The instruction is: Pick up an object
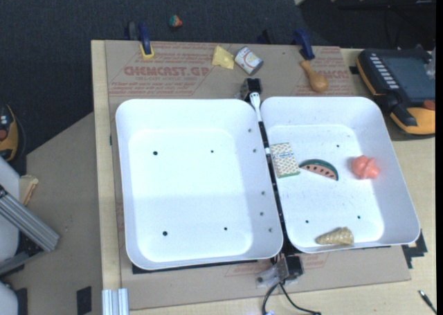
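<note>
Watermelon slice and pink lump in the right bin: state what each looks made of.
Watermelon slice: likely moulded plastic, matte, with flat painted red, green rind and seeds. Pink lump: perhaps soft plastic or rubber, with a smooth, rounded, uniform salmon surface; unclear.

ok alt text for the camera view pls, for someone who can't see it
Two shallow white bins sit side by side; the right bin holds a watermelon slice, pink toy, patterned packet and tan cone.

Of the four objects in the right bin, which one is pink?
The rounded pink piece by the bin's right wall; the others are patterned, watermelon-coloured or tan.
</note>
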### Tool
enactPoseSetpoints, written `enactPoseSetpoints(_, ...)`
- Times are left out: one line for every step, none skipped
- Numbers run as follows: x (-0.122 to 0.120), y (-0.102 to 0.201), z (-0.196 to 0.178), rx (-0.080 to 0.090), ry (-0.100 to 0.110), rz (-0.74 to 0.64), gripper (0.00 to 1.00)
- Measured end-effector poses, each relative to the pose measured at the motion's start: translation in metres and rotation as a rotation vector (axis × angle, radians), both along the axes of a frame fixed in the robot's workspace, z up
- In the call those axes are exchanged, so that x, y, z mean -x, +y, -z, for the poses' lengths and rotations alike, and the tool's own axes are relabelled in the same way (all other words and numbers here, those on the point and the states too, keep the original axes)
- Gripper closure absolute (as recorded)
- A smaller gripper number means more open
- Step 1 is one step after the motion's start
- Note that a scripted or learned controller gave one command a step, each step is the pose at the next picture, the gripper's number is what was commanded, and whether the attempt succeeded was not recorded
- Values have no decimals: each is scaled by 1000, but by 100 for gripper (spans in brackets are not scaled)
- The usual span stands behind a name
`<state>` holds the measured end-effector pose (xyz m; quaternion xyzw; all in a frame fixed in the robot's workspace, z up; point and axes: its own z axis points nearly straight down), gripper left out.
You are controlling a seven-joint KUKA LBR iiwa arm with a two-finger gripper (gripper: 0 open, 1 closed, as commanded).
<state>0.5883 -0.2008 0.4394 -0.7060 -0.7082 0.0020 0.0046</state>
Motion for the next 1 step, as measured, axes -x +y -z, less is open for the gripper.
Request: enactPoseSetpoints(81, -25, 28, 2, -3, 8, 100)
